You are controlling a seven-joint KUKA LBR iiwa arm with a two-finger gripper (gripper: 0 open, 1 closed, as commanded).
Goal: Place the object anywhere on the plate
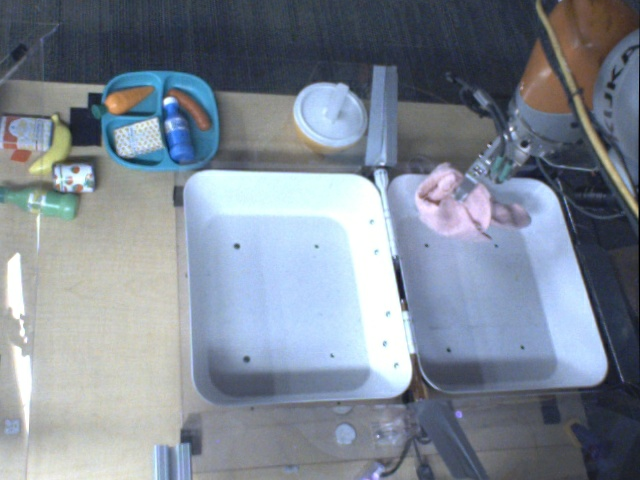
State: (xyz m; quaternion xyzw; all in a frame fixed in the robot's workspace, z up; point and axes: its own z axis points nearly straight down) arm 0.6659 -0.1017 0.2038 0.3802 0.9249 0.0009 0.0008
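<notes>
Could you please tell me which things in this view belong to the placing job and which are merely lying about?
For the job:
pink cloth in the right bin
gripper, at the cloth
blue divided plate

Lying about:
left bin
lidded cup
banana
green bottle
small can

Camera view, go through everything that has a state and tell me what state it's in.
Pink cloth: crumpled, lying in the right bin near its far edge.
Pincer: down at the cloth, touching its top.
Left bin: upright, beside the right bin.
Blue divided tray: filled with toy food.
White lidded cup: lid on.
Green bottle: on its side.
</notes>
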